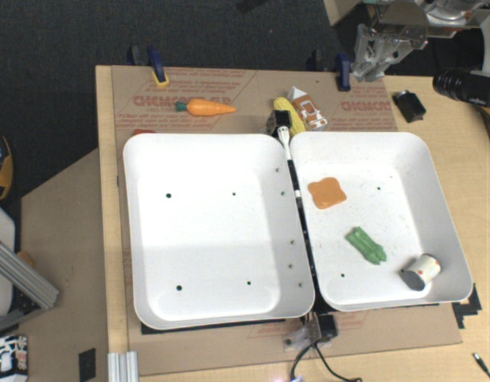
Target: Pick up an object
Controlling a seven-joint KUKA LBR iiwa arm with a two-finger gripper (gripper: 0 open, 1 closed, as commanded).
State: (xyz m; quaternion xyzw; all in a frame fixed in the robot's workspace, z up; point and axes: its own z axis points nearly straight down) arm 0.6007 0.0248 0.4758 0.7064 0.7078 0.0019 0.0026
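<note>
**Inspection: end effector raised at the far right, three objects lying in the right bin**

The end effector sits high at the upper right of the camera view, beyond the far edge of the right bin, over the back of the tabletop. It is well apart from every object in the bins. Nothing is seen between its parts; whether it is released or clenched cannot be told, as the metal parts blur together at this slant.

Right bin contents:
- An orange flat piece lies in the upper left area of the bin, near the wall shared with the left bin.
- A green elongated object lies near the bin's middle, set diagonally, below and to the right of the orange piece and apart from it.
- A small cylinder, pale with a dark end, lies on its side by the near right corner, close to the rim.

Outside the bins, on the cardboard-coloured board behind them:
- A toy carrot lies flat behind the left bin.
- A yellow item and a brown-and-white packet lie together just behind the seam between the bins.
- Two blue clamps grip the board's far edge.
- A small black block lies behind the right bin's far right corner.
</note>
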